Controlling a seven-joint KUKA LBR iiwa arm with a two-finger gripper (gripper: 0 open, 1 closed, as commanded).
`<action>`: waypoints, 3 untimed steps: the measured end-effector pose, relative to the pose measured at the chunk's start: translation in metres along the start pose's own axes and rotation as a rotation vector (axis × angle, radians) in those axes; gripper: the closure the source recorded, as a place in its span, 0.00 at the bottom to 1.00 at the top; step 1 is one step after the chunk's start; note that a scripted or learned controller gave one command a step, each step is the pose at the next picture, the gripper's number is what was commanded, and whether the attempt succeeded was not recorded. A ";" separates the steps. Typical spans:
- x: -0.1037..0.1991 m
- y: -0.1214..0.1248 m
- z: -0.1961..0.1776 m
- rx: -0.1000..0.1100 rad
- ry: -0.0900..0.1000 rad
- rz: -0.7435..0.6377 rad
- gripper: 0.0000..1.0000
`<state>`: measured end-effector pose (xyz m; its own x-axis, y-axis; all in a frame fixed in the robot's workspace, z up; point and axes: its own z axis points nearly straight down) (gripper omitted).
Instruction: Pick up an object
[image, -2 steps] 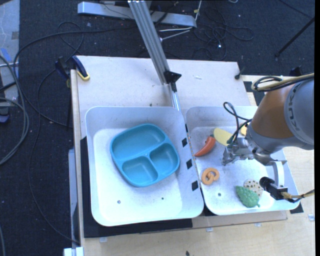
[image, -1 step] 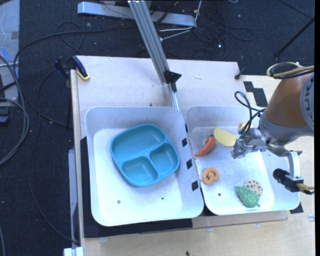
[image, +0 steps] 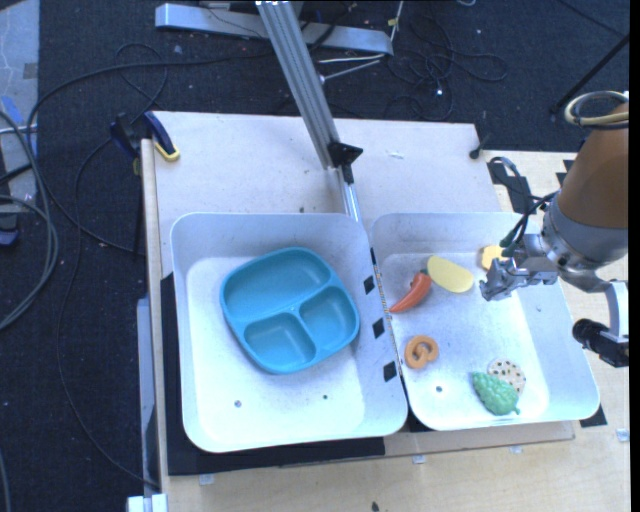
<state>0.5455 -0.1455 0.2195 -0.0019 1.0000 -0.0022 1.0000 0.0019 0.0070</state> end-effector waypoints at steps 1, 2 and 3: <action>0.000 0.001 -0.030 0.002 0.001 0.000 1.00; 0.055 -0.001 -0.034 0.007 0.004 -0.006 1.00; 0.116 0.009 -0.034 0.006 0.004 -0.007 1.00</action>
